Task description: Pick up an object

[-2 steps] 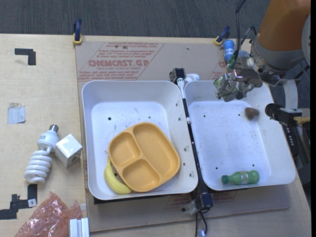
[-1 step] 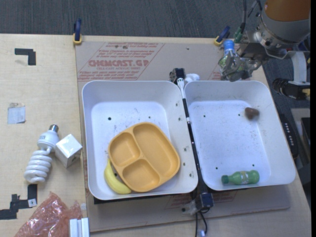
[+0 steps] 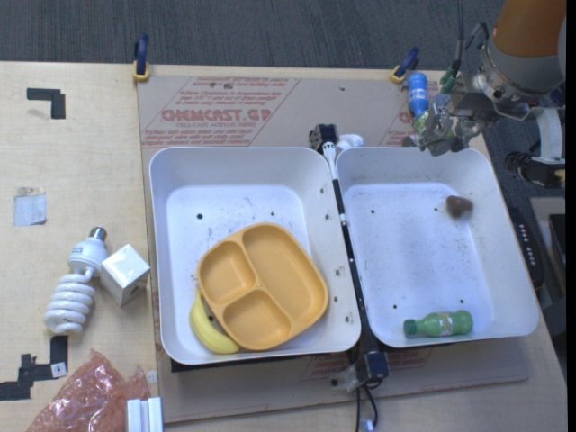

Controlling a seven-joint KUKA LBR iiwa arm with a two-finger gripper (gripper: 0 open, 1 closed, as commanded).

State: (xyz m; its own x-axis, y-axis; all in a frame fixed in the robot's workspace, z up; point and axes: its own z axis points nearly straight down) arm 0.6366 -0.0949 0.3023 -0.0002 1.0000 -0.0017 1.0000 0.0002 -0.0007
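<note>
A green bottle (image 3: 438, 324) lies on its side near the front edge of the right bin (image 3: 423, 241). A small brown lump (image 3: 460, 206) rests near that bin's far right side. In the left bin (image 3: 171, 241) a yellow divided plate (image 3: 261, 286) lies over a banana (image 3: 209, 328). My gripper (image 3: 438, 137) hangs above the far right corner of the right bin, up and left of the brown lump. Nothing shows in its grasp.
A spiral light bulb (image 3: 74, 288) and a white cube (image 3: 125, 273) lie on the bench left of the bins. A red mesh bag (image 3: 85, 394) sits at the front left. A blue clamp (image 3: 418, 93) stands behind the right bin.
</note>
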